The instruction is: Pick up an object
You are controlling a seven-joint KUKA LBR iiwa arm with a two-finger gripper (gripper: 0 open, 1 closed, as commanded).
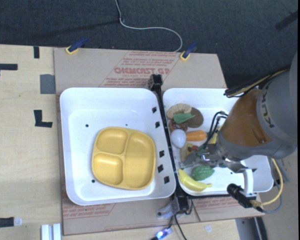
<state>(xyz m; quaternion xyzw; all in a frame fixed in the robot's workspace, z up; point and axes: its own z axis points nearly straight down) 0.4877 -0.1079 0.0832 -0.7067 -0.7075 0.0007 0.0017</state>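
End effector (194, 156) sits low among right bin's (217, 97) toy food.

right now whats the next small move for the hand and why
Probably a short descent, then close. The hand sits low in the right bin among the toy food, just above the green piece and banana, with nothing visibly held.

Grey arm with orange band (250, 121) reaching into the right bin (262, 181), gripper (202, 155) low among toy food — green piece (202, 172) and banana (191, 183) just below it, white egg (178, 138) beside it, yellow 3-compartment plate (124, 157) in the left bin (77, 134), well apart.
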